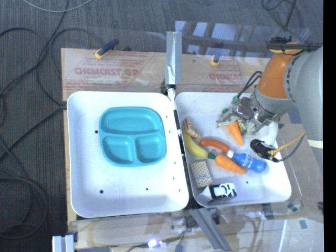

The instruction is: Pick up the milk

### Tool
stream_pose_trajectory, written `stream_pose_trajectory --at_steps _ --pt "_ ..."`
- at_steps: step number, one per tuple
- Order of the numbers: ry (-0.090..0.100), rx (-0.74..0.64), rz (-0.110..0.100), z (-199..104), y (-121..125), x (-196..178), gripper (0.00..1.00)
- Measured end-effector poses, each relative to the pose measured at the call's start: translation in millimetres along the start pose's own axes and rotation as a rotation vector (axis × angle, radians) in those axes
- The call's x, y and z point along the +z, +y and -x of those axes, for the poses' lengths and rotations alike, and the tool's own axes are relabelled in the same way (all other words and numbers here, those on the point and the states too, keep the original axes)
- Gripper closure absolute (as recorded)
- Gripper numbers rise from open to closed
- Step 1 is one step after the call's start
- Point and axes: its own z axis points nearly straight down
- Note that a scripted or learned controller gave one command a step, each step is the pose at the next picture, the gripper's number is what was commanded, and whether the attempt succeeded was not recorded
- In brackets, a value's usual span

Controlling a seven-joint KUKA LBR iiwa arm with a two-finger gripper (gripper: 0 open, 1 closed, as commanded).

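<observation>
Milk carton: lies at right bin's front edge, well apart from the claw.
Claw: hovers over an orange carrot at the bin's rear; grip unreadable.

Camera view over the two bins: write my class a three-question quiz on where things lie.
1. True or false: the blue divided tray lies in the view's left bin.
2. The milk carton lies in the right bin near which edge, as seen? A: top. B: bottom. C: right.
3. Fill in: the gripper is right beside an orange ____.
Key: 1 true; 2 B; 3 carrot.
</observation>
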Motion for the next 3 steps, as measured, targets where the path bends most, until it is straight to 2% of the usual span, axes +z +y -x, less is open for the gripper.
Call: stream_pose_trajectory --at_steps 1,2,3 --pt "0.001 0.065 0.007 -82 12 19 0.0" --pt "0.0 0.183 -0.003 -53 39 -17 0.0" --pt "0.002 0.208 -0.001 -43 44 -31 0.0"
